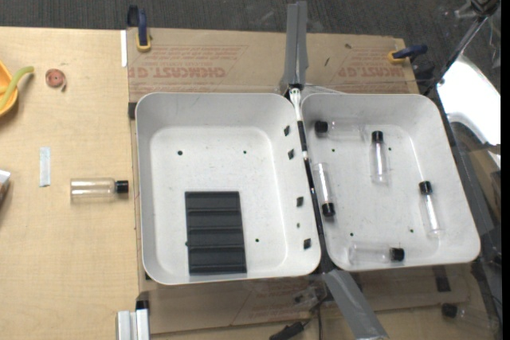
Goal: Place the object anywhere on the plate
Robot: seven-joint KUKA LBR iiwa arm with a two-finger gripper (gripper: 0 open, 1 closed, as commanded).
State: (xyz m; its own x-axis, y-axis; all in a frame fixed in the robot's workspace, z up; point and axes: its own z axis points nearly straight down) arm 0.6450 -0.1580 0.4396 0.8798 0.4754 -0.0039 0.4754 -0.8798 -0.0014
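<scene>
A black ridged plate [215,232] lies flat in the left bin [159,131], toward its front. The right bin [446,139] holds several clear vials with black caps, all lying down. One vial [378,158] is near the middle. Another vial [429,209] lies by the right wall. A third vial [323,185] rests along the left wall. Two more sit at the front edge [374,255] and the back left corner [329,126].
Another capped vial [97,187] lies on the wooden bench left of the bins. A small red disc [54,78] and an orange-yellow object [8,88] sit at the far left. Clamps [138,26] hold the cardboard under the bins.
</scene>
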